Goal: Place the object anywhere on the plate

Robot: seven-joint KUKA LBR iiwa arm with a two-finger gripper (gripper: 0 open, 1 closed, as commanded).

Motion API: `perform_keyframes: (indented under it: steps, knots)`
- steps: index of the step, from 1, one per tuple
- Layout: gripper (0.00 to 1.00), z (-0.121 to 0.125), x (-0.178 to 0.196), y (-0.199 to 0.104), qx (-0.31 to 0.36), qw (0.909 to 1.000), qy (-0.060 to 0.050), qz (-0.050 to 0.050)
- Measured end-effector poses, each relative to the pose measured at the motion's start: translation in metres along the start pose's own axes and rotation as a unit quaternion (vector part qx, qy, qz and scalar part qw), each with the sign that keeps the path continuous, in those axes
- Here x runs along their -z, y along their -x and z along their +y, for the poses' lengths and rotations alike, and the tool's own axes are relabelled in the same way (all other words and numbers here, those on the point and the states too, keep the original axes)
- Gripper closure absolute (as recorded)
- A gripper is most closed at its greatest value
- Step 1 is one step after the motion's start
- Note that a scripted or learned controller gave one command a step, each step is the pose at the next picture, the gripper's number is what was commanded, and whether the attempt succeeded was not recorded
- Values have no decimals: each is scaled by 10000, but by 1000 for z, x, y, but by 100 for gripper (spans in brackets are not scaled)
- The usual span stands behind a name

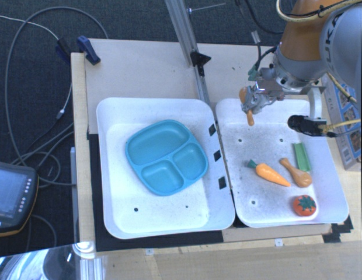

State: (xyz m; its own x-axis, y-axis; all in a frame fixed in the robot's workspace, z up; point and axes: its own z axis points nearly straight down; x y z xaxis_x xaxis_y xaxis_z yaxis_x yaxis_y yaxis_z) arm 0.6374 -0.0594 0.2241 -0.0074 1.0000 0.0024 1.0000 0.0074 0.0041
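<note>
End effector [251, 105] over right bin's [336, 174] far-left corner, apparently pinching a small orange item [250, 118]; grip unclear. Blue plate [166, 156] in left bin [111, 156]. Carrot [271, 174], drumstick [296, 172], tomato [305, 205] right.

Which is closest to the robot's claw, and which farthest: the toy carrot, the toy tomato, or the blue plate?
From the gripper, in the camera view:
1. Toy carrot, middle of the right bin.
2. Blue plate, in the left bin.
3. Toy tomato, right bin's near corner.
</note>
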Motion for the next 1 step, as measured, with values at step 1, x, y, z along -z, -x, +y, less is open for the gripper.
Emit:
perform_keyframes:
  steps: [1]
  knots:
    - [100,4,5,-45,-7,10000,-6,-3]
